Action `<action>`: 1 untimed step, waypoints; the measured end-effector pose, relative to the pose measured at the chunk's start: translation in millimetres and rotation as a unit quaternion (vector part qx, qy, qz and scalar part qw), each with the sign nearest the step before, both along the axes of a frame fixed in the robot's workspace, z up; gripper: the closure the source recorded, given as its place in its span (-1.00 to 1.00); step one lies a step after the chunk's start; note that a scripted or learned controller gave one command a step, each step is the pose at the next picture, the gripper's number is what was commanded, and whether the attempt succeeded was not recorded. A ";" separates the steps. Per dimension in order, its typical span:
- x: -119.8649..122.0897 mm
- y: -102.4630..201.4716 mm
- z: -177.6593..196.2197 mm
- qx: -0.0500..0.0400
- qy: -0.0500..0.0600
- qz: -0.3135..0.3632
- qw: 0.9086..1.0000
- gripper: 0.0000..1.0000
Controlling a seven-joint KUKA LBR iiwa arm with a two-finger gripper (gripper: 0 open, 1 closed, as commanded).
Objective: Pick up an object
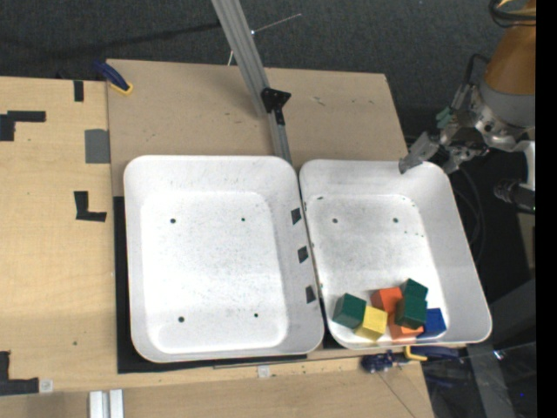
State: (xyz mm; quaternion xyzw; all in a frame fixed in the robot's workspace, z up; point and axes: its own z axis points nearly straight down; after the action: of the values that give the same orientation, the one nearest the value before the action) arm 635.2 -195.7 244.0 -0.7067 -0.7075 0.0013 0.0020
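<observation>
Near right bin (461, 225) front corner: blocks (392, 310) heaped, no clear axis; claw (416, 157) state unclear.

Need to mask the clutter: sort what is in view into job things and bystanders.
Job: pincer; green block; yellow block; orange block; dark green block; blue block; right bin.
Bystanders: left bin; metal pole; blue clamp; black tape marks.

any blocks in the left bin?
No. The blocks are all clustered in the right bin's near corner.
</observation>
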 end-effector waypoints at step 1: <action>0.7 -0.3 2.4 -0.001 -0.001 0.000 1.000 -1.00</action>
State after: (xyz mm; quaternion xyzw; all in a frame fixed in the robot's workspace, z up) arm 635.9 -196.1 246.4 -0.7066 -0.7076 0.0012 0.0000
